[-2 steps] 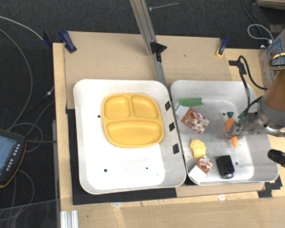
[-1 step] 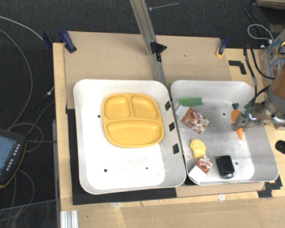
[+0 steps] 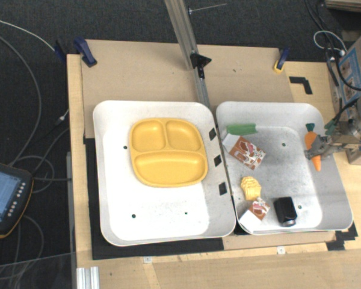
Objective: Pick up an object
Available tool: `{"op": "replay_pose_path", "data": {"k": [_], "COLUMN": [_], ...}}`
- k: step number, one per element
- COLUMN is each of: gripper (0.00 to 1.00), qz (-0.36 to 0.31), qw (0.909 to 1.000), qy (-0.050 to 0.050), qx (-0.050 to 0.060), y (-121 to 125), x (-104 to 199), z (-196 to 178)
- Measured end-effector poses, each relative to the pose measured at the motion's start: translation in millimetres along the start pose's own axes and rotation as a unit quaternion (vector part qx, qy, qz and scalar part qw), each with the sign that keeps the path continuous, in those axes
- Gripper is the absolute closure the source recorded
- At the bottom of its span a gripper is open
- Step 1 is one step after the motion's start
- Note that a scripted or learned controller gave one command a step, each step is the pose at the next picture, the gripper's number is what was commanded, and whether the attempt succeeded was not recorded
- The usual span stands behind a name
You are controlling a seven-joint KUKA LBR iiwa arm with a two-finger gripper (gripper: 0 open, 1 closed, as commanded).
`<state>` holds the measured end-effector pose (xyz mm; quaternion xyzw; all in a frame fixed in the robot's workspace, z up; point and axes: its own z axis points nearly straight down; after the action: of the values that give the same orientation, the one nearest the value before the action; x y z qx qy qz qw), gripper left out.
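Hovering at the right bin's (image 3: 325,179) edge — gripper (image 3: 322,144) beside carrot (image 3: 313,147).

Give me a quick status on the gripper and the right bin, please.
Gripper at right bin's right rim, by the orange carrot; grip unconfirmed. Green piece, red packet, black object lie loose. Yellow tray in left bin.

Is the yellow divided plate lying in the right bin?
No, the yellow divided plate lies in the left bin, while the right bin holds small items.
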<state>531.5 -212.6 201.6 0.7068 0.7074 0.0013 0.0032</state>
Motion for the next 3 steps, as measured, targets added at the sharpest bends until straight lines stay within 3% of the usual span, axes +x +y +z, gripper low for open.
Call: {"op": "replay_pose_path", "data": {"k": [1,2,3], "gripper": [1.0,1.0,1.0], "qz": [-0.001,-0.003,-0.004], "qw": [1.0,1.0,1.0], "qy": [0.0,0.003,0.003], "qx": [-0.001,0.004,0.002], "y": [3.2,18.4,36.6], "x": [8.8,62.0,122.2], "z": [-59.9,-47.1,-49.4]}}
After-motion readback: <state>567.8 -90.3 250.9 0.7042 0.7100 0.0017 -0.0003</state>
